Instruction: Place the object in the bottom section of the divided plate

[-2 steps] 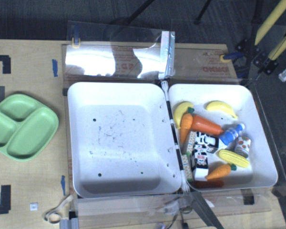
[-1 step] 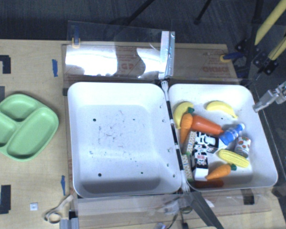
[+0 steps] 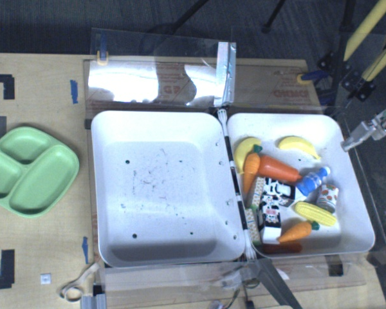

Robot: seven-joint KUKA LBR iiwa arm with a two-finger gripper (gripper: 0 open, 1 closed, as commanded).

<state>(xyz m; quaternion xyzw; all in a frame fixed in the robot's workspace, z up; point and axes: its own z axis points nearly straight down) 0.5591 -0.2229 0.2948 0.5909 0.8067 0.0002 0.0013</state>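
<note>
Camera view: the claw (image 3: 372,132) hangs at the right bin's (image 3: 356,234) far edge — whether it is apart or together, I cannot tell. Toy food (image 3: 284,188) lies heaped there, well apart from the green divided plate (image 3: 29,170) on the worktop (image 3: 38,250) — a grab could slip in such crowding.

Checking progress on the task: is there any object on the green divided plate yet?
No, all sections of the green plate are bare; the toy food sits in the right bin.

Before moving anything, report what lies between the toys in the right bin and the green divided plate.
The left bin sits wholly between the right bin holding the toys and the green divided plate; its raised walls must be cleared. Nothing else visible intervenes.
</note>
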